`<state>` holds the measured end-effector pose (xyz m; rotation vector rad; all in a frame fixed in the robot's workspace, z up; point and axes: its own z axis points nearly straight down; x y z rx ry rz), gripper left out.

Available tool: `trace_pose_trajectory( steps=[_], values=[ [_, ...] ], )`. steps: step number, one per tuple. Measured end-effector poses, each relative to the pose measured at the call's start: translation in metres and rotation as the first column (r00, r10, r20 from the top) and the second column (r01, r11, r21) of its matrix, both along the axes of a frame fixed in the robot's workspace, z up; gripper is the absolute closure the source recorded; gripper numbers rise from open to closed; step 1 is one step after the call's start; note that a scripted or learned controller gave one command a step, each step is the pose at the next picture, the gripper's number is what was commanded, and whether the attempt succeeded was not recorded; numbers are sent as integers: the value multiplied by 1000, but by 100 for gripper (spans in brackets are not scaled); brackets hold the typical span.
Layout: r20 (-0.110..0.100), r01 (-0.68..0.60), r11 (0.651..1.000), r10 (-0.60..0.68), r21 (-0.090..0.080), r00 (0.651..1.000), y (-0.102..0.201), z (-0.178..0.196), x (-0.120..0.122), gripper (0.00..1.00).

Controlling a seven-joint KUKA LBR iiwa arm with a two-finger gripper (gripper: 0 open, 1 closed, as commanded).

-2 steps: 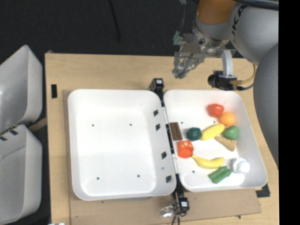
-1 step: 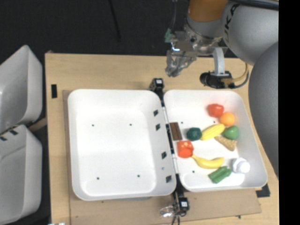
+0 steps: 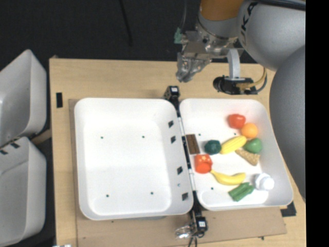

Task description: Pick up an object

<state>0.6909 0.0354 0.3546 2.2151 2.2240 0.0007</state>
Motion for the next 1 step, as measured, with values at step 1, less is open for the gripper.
trace_pose_trajectory(
  steps=[1],
  values=[
    [0,0,1000,0,0,1000,10,10,-3,100]
  ],
)
